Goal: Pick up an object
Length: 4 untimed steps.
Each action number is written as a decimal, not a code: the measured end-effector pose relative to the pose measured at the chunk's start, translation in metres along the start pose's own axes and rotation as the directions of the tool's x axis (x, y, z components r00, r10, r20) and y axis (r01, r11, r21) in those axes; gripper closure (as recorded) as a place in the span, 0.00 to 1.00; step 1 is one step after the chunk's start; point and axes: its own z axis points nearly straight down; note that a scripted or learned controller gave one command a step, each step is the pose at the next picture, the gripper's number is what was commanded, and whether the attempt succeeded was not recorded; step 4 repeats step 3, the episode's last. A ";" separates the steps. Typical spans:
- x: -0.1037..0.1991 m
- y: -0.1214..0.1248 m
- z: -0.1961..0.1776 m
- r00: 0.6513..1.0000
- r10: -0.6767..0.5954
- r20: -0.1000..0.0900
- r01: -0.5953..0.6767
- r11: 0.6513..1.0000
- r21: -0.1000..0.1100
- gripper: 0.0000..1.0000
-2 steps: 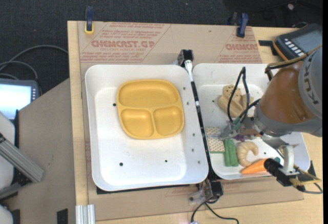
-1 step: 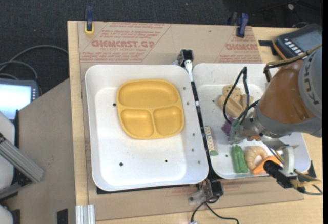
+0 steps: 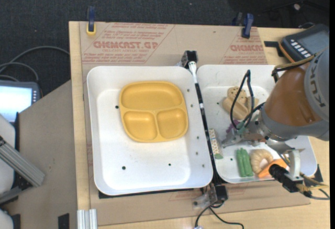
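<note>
Leftmost, the left bin holds a yellow divided plate, lying flat. Right bin: a tan toy figure near the top, a green ridged piece low down, just beside a pale shrimp-like toy with an orange piece. The gripper hangs between tan figure and green piece; its state cannot be told. Green piece is the likely target: probably light, stiff plastic, somewhat slick. Best pinched across its narrow width, mid-length.

bench board: "CHEMCAST GP" in red, repeated | arm: "KU", rest cut off
</note>
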 end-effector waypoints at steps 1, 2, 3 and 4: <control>0.001 0.052 0.011 1.000 -0.005 -0.001 0.005 1.000 0.000 0.00; 0.000 0.050 0.000 1.000 -0.002 -0.001 0.002 1.000 0.000 1.00; 0.054 0.134 -0.097 1.000 -0.011 -0.003 0.011 1.000 -0.011 1.00; 0.054 0.134 -0.097 1.000 -0.011 -0.003 0.011 1.000 -0.011 1.00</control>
